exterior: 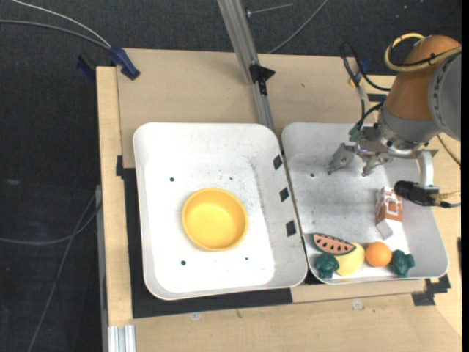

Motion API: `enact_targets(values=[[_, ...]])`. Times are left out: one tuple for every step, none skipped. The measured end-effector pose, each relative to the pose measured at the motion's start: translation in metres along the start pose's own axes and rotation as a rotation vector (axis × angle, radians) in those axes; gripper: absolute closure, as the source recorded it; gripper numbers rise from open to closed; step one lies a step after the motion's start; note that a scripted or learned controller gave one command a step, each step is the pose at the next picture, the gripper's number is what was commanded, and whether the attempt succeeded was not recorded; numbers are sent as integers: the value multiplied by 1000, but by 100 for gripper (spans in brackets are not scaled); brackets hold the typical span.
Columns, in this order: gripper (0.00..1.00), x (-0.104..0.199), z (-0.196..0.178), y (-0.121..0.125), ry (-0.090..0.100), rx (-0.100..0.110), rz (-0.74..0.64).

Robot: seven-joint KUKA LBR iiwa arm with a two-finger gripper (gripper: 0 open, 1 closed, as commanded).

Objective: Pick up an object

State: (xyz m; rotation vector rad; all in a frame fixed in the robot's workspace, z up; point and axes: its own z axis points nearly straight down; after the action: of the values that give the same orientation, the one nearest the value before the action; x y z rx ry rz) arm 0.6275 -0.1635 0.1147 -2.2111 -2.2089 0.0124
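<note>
Camera view: I'm hovering my claw (pixel 354 161), fingers spread and holding nothing, over the right bin (pixel 322 196), and the orange ball (pixel 378 254) is sitting toward the bin's near edge, well apart.

A bowl (pixel 214 218) sits mid left bin (pixel 157 149); toy foods (a watermelon slice (pixel 335 243), an orange (pixel 378 255)) crowd the right bin's (pixel 308 145) six o'clock edge.

A watermelon slice (pixel 333 243), lemon (pixel 352 260), orange (pixel 378 255), two green pieces (pixel 327 265) and a brown carton (pixel 388 206) are seen below the gripper (pixel 353 163).
</note>
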Motion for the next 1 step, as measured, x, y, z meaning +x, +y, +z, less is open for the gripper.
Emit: enact_targets(values=[[100, 0, -19, 4, -1, -15, 0]])
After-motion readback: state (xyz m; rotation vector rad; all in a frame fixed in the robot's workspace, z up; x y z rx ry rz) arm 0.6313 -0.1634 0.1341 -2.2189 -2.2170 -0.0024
